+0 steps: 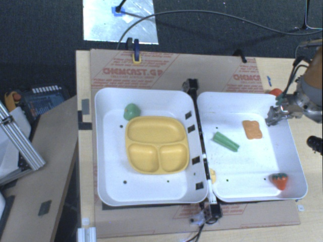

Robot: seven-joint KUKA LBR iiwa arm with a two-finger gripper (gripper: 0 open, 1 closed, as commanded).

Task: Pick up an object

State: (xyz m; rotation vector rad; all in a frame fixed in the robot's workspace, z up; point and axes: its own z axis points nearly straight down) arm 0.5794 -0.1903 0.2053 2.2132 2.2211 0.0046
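Gripper (276,114): hovering over the right rim of the right bin, near its far corner; whether it is open or closed cannot be told at this size, and nothing is showing in its grip.
Arm (312,84): reaching in from the right, grey with an orange band.
Orange piece (252,129): lying flat just left of the gripper, its long axis running near-to-far.
Green stick (225,141): lying flat mid-bin, its long axis slanting from upper left to lower right.
Red-orange toy (279,180): sitting in the near right corner.
Right bin (242,101): white, shallow, touching the left bin.
Left bin (108,150): holding a yellow divided tray (155,144) with a round green object (131,111) at the tray's far-left corner.
Bench (166,67): carrying a printed cardboard sheet under both bins.
Surroundings: dark carpet (40,29) beyond, a shiny metal plate (120,14), cables trailing across.
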